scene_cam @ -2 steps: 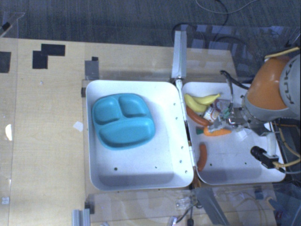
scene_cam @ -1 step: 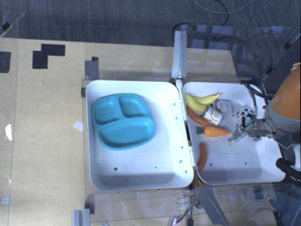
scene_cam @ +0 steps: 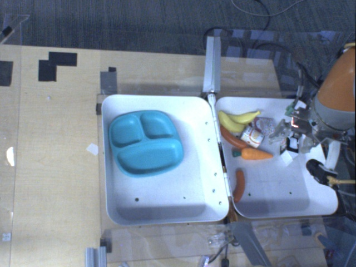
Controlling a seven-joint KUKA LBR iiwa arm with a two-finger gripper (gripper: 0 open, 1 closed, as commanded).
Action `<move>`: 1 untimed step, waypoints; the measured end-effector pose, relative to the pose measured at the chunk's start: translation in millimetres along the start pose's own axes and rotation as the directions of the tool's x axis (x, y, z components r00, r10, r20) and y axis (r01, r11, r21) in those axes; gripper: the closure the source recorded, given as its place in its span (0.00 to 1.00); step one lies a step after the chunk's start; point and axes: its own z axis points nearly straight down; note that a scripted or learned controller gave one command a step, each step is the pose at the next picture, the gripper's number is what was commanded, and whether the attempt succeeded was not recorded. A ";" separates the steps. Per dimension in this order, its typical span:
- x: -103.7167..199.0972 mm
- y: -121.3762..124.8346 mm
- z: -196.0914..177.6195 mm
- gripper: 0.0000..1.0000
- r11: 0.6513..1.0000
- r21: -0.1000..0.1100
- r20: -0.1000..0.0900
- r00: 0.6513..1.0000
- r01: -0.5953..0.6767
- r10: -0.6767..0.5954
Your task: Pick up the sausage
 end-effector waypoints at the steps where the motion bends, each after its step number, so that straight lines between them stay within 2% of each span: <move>1: -55.5 -48.8 98.7 0.00 0.993 0.001 0.000 0.993 -0.116 0.116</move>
